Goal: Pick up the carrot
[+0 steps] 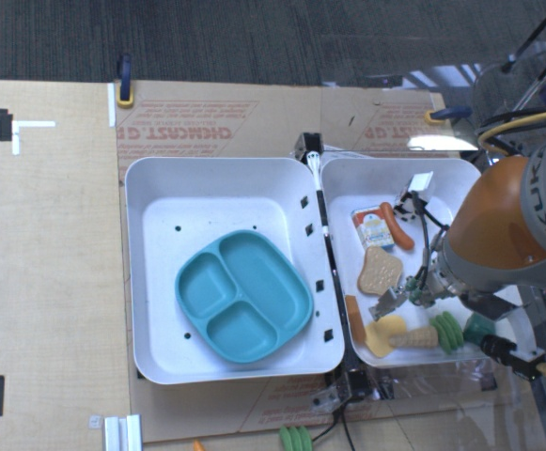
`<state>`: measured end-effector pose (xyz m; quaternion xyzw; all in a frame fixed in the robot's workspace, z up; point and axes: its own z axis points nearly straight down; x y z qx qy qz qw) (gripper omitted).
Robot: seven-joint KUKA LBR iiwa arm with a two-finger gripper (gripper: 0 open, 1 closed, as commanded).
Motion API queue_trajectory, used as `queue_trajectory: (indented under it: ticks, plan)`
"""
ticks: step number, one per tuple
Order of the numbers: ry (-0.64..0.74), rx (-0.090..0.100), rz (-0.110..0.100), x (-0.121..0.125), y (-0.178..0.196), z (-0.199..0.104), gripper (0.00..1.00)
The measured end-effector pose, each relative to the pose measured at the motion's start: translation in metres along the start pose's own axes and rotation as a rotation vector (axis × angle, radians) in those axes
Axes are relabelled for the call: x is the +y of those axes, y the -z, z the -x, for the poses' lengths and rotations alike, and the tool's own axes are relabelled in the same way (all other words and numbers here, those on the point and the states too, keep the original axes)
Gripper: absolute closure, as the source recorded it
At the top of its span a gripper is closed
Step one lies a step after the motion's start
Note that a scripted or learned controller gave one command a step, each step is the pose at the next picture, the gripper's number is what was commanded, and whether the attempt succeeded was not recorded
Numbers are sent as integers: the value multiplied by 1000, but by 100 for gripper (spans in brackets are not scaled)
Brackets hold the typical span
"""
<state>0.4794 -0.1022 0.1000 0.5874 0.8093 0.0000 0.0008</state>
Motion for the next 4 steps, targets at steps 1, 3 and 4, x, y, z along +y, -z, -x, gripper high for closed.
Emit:
queue_trajectory:
  ticks: [1, 3, 4]
  plan:
    - [91, 3, -3, -1, -9, -2, 0]
    - [90, 0, 0, 0, 0, -1, 0]
    - [-34, 3, -3, -2, -9, -3, 0]
